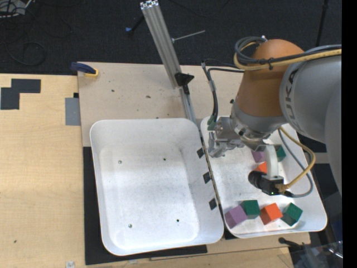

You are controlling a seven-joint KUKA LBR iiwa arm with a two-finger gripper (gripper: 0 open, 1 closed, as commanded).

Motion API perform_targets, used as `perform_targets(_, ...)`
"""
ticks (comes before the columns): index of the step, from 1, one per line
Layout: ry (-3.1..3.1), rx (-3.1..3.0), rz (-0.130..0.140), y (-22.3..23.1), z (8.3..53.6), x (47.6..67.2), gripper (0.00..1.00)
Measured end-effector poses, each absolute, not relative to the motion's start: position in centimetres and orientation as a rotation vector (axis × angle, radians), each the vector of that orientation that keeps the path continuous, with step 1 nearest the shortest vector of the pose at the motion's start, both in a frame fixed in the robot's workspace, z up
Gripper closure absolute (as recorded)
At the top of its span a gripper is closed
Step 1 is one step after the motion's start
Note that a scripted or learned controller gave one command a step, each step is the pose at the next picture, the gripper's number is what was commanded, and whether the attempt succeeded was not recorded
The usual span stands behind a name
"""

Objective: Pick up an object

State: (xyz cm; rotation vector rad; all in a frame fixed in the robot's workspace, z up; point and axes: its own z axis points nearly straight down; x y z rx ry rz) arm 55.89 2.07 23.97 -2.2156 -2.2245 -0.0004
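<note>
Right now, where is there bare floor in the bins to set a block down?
The left bin has open floor from wall to wall, up to the divider shared with the right bin. The right bin is crowded: purple block, green block, orange block and another green block line its near edge, and the end effector hangs above its far end.

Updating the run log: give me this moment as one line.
arm: over right bin | gripper: low by divider, fingers unclear | grasp: none seen | blocks: purple, green, orange, green at front

Two bins side by side – blocks (262, 212) in right bin (312, 219), near front edge.
</note>
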Motion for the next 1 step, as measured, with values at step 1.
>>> perform_targets(1, -2.224, -2.214, 0.000, 7.93, 23.76, 58.06, 1.00)
